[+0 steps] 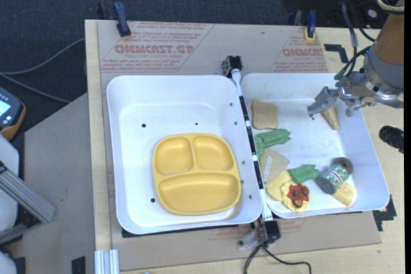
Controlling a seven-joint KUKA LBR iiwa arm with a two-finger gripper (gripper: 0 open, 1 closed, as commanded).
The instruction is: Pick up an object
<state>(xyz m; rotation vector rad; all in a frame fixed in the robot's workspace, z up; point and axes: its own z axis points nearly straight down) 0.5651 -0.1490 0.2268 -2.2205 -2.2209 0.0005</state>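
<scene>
The claw (334,104) hangs over the far right corner of the right bin (369,138), arm reaching in from the right, orange band (390,42) up top. Fingers spread, nothing between them — it's released. Just below sits a tan wedge (331,117), right by the fingertips. Further in: a bread slice (264,115) near the divider, green beans (272,137) under it, a pale slice (275,163), a pizza piece (290,192), a green pepper (304,172) and a small can (334,175) lying toward the near edge. Over in the left bin (128,112), a yellow tray (195,172) rests alone. Blue clamps (120,17) grip the desk (160,48).
</scene>
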